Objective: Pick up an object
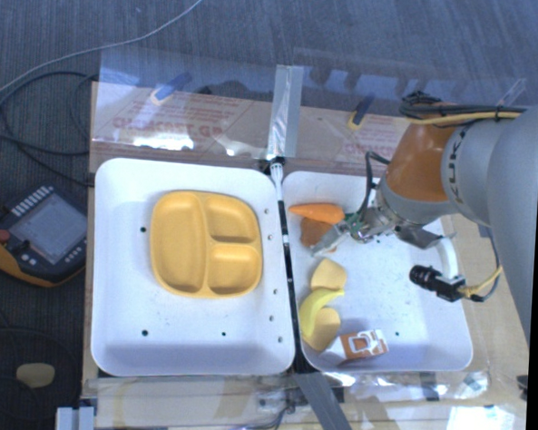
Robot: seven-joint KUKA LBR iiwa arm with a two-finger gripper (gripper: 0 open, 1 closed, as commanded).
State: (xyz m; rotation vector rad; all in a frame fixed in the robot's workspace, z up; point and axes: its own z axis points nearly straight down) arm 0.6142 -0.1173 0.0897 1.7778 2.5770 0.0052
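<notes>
Several objects lie in the right bin [442, 352]: an orange carrot-like piece [316, 212] at its upper left corner, with a brownish chunk [313, 231] just below it. The pincer [333, 238] sits right beside that chunk, touching or nearly so; whether its tips are apart or together cannot be told. Nearer the camera lie a pale yellow piece [329, 275], a yellow banana shape [317, 317] and a small orange-and-white box [365, 344]. The left bin [116, 337] holds a yellow divided plate [206, 243].
</notes>
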